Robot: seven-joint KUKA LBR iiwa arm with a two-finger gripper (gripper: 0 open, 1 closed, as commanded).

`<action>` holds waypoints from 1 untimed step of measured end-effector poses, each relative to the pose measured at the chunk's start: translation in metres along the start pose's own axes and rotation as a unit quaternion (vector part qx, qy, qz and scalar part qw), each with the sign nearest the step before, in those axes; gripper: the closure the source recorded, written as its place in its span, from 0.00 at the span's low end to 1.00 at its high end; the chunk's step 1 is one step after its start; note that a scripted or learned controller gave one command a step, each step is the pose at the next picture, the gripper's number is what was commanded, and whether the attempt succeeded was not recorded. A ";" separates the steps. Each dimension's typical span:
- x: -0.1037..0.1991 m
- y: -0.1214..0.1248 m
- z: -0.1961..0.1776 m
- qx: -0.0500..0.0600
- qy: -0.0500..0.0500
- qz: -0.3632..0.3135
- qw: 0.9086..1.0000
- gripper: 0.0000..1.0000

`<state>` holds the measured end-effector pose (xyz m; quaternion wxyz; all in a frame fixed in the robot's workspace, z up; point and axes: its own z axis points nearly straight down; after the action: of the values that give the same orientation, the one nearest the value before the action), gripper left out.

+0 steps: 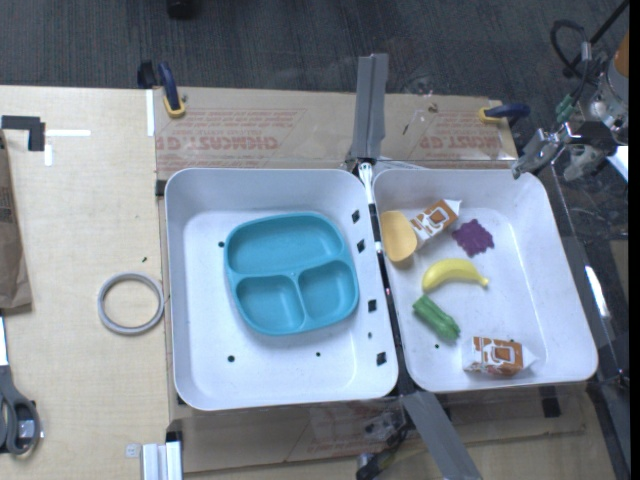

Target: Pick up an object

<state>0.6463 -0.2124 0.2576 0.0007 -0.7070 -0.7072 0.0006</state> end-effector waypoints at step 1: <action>0.033 0.018 0.143 -0.011 -0.001 0.106 0.994 0.00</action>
<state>0.6638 -0.1795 0.1150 -0.0077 -0.7779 -0.6283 -0.0062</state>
